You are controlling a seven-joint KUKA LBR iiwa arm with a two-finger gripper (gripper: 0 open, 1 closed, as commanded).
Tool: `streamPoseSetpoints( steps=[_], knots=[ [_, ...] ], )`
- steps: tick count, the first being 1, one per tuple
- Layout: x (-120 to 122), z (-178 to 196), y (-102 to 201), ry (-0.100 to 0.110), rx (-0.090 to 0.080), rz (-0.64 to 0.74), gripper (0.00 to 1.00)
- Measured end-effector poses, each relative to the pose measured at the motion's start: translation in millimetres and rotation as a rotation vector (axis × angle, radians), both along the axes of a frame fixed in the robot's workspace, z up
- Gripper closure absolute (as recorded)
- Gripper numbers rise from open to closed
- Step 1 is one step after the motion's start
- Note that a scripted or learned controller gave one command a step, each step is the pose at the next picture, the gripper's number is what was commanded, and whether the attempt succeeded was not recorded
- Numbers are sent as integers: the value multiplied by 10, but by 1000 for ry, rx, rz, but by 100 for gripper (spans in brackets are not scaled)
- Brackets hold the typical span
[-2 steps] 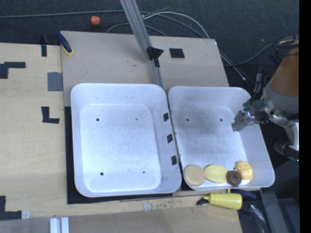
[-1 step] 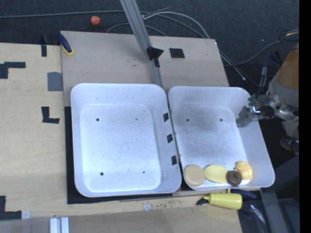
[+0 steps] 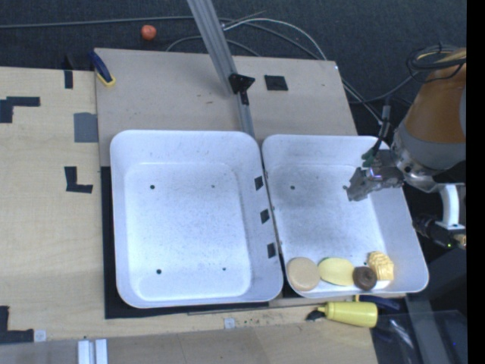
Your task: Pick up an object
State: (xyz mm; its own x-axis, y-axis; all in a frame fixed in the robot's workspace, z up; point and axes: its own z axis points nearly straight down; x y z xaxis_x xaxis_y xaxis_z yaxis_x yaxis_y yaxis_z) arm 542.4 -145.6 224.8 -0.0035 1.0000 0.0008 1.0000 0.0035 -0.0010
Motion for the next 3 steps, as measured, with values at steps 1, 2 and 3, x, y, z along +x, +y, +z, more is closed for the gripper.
streamPoseSetpoints(
  steps=[1,2,3],
  knots=[
    [26,-79,584,0,0,1,100],
    [68,-128,1175,0,1,1,100],
    [-36,-74,1735,-1,0,1,100]
  ],
)
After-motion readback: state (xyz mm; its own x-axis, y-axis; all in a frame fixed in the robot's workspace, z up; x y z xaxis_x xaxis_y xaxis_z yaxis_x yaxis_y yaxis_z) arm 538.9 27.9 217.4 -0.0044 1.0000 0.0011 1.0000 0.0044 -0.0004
